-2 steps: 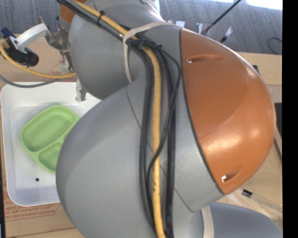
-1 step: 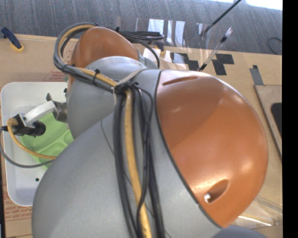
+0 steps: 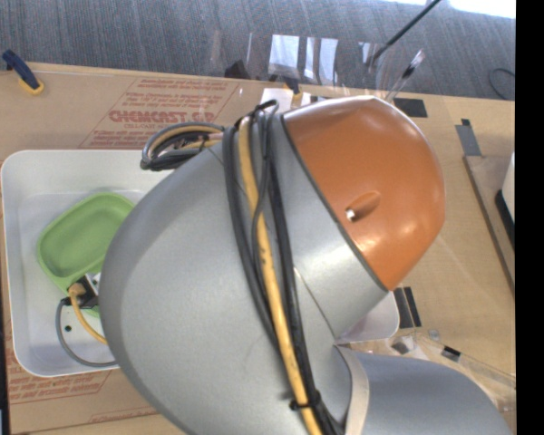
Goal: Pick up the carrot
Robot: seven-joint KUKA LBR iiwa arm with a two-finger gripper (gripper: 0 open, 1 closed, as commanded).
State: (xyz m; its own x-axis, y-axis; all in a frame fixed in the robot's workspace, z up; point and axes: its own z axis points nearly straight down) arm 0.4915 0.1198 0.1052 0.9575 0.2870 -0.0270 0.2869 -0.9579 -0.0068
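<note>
Grey arm with orange band over most of left bin, black and yellow cables running along it. Green plate inside bin, at left part, partly under arm. Small yellowish piece just below plate, at arm edge; cannot tell if carrot. Blue clamp on desk, beyond bin far left corner. Jaws hidden under arm: cannot tell if apart or together.

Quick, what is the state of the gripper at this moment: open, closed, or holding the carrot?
Gripper: cannot be told. The grey arm with its orange band covers most of the left white bin, beside a green dish.
</note>
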